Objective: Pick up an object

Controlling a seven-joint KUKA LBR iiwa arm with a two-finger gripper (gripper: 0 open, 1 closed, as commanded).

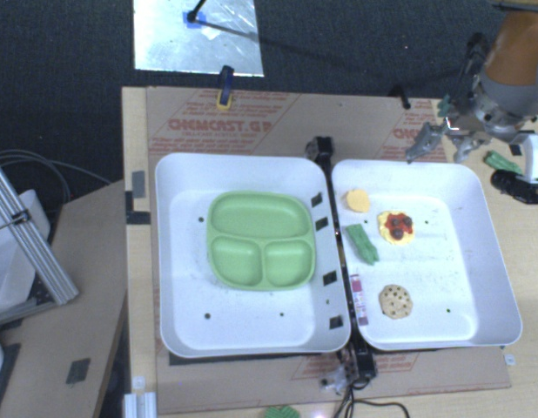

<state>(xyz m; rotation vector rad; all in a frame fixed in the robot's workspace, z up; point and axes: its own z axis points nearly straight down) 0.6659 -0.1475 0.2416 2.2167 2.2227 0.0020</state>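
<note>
The right bin (465, 259) holds a round yellow piece (358, 200), a small pizza-like disc with red topping (397, 226), a green stick-shaped piece (362, 243) and a cookie with dark chips (395, 301). A thin pink-and-white strip (356, 298) lies along that bin's left wall. My gripper (440, 143) hangs above the bin's back rim at the upper right, well away from all of these. Its fingers are spread apart and open, with nothing between them.
The left bin (178, 259) carries a green divided plate (259, 239) with three compartments. A black clip strip (326, 225) joins the two bins. Behind them lie a cardboard sheet (252, 116) and a shiny foil square (198, 24).
</note>
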